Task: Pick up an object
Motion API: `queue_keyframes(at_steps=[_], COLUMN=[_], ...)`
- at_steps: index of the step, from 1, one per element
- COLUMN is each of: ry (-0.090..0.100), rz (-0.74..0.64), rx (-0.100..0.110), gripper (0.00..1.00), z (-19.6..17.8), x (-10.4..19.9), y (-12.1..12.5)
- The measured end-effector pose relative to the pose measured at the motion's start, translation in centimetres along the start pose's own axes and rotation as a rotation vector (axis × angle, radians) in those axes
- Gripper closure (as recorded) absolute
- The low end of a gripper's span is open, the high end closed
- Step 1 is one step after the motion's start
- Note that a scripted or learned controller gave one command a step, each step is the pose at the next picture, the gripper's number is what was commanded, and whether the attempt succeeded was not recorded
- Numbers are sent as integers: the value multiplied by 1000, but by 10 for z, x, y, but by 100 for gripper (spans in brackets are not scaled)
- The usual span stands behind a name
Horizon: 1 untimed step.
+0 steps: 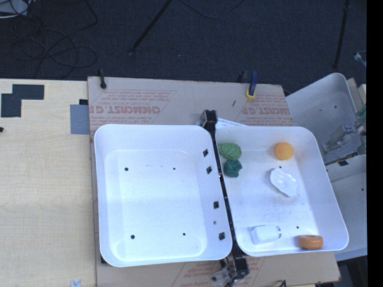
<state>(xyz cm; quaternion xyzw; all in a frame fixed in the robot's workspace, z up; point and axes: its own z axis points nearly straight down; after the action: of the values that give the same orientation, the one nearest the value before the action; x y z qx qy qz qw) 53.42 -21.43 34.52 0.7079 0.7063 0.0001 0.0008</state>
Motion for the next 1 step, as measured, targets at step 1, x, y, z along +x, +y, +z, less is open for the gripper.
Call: queue_keyframes(at_steps=[1], ry=[1], rz=[-3], rx=[3], gripper=[100], z=[-8], x=[0], y=[1])
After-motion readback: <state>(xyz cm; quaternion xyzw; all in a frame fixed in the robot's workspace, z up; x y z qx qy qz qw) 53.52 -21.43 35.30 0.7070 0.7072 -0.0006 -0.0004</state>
